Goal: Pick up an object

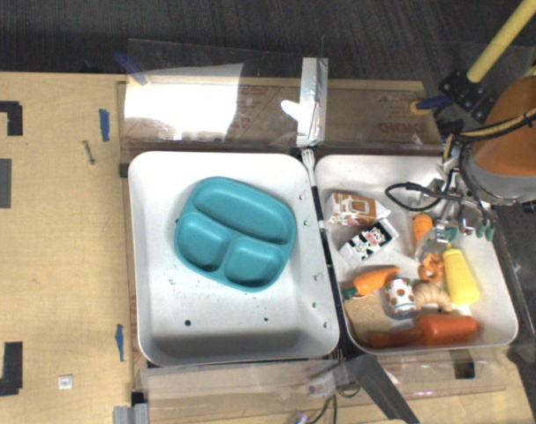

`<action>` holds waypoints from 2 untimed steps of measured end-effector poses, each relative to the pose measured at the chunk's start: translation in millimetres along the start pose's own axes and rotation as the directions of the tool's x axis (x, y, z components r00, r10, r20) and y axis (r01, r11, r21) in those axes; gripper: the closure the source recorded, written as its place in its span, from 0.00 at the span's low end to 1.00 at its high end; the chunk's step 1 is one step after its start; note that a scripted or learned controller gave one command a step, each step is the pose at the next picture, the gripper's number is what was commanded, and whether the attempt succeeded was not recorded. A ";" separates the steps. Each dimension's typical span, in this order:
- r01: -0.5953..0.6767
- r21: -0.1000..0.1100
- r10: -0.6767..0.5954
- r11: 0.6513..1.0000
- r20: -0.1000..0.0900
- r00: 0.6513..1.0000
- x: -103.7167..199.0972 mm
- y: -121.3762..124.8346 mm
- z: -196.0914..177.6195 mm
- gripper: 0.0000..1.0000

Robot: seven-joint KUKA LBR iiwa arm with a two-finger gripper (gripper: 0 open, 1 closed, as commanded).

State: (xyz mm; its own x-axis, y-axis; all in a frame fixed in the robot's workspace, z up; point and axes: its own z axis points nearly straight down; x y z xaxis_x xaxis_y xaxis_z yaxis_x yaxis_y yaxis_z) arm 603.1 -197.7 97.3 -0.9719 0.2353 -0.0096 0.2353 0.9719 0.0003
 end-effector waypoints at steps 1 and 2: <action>-0.035 -0.001 0.035 0.999 -0.003 0.999 9.3 -11.8 9.4 0.00; -0.155 0.000 0.155 0.988 -0.002 0.988 41.7 -7.0 8.7 0.00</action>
State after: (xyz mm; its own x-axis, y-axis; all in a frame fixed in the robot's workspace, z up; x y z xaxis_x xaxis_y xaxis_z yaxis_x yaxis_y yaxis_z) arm 561.0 -194.7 88.2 -0.9237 0.3829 -0.0078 0.3829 0.9238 0.0020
